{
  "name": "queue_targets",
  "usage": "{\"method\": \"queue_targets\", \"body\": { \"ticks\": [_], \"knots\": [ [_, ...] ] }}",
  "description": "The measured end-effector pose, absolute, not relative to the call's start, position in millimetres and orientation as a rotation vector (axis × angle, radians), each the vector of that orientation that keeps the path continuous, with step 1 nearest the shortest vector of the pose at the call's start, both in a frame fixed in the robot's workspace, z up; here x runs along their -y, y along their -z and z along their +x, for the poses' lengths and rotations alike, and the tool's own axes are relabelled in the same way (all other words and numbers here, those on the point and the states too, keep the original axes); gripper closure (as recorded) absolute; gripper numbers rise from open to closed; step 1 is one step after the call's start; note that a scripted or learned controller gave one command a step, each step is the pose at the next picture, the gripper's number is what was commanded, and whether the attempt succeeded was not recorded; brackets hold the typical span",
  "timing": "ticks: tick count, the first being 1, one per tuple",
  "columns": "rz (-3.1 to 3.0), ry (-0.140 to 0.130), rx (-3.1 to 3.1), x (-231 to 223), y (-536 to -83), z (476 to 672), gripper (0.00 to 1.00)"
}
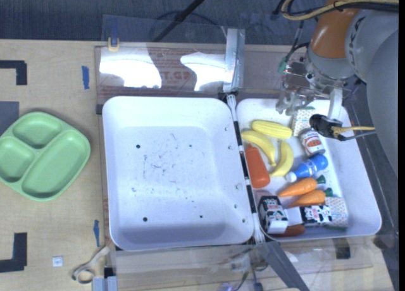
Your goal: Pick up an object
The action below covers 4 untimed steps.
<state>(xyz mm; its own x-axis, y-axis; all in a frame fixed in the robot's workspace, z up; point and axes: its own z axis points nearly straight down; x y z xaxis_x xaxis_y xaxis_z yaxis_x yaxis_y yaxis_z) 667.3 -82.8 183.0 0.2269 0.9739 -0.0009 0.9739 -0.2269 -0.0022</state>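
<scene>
Gripper (292, 105) hangs over the back edge of the right bin (357, 179), at the far-left corner of its pile. Open vs closed: can't tell, the metal parts blur together at this angle. Nothing visibly held.

All candidate objs are in the right bin. Nearest is the yellow corn-like piece (272, 130), just toward the cam and slightly view-left of the gripper. Its long axis runs approx left-right in view, tilted a bit. Judgement: a short drop fwd + left lands on it, w/ jaws needing to close across that axis, i.e. near-far.

Banana (280, 152) is touching it on the near side, curved. Small red-label can (311, 142) is near the gripper too, view-right of the corn. A patterned box (302, 119) sits just beside the gripper, partly covered by it.

Further toward the cam: orange-red cylinder (256, 164) along the bin's left wall, blue bottle (308, 169), two carrots (297, 188), cow-print cartons (273, 212).

Hard to read: the corn piece could be another banana. Objs are packed tight, so edges overlap, and something red under the near carton is mostly hidden. Left bin (126, 119) has only scuffs.
</scene>
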Motion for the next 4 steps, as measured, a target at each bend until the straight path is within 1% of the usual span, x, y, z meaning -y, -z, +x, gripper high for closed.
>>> {"method": "queue_targets", "body": {
  "ticks": [1,2,3,4],
  "knots": [
    [-2.768,-0.005,1.484,43,-236,667.2,1.0],
    [-2.982,-0.006,0.985,25,-266,667.1,1.0],
    [-3.008,-0.01,0.9,-46,-247,645.7,1.0],
    [-3.068,-0.009,0.662,-30,-182,651.1,1.0]
  ]
}}
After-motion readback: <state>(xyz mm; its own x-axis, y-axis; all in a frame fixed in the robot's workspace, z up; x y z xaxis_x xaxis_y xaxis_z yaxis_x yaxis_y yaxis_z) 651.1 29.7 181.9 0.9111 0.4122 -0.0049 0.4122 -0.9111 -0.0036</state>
